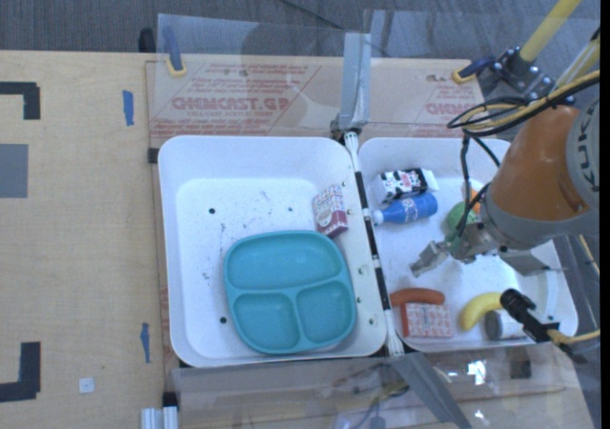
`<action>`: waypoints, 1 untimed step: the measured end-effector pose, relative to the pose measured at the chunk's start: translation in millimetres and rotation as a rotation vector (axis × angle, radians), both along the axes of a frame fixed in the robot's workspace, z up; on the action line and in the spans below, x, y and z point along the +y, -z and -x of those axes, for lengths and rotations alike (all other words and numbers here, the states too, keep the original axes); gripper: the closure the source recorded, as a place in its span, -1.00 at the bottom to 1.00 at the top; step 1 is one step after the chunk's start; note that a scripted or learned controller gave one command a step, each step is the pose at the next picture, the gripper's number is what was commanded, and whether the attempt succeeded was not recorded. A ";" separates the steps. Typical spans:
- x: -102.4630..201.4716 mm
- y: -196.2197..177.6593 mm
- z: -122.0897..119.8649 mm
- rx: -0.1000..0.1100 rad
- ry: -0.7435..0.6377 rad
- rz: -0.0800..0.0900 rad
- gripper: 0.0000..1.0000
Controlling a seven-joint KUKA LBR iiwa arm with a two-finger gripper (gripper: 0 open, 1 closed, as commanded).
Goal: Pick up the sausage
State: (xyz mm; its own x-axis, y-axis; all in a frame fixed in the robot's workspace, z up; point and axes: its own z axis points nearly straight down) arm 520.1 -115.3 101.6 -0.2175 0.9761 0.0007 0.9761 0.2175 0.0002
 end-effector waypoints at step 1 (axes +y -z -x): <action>16.6 12.7 36.7 -0.014 -0.079 0.004 -1.00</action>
State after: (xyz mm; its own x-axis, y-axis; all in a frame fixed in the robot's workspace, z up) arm 483.3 -98.7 88.9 -0.2935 0.9559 -0.0071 0.9559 0.2936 0.0130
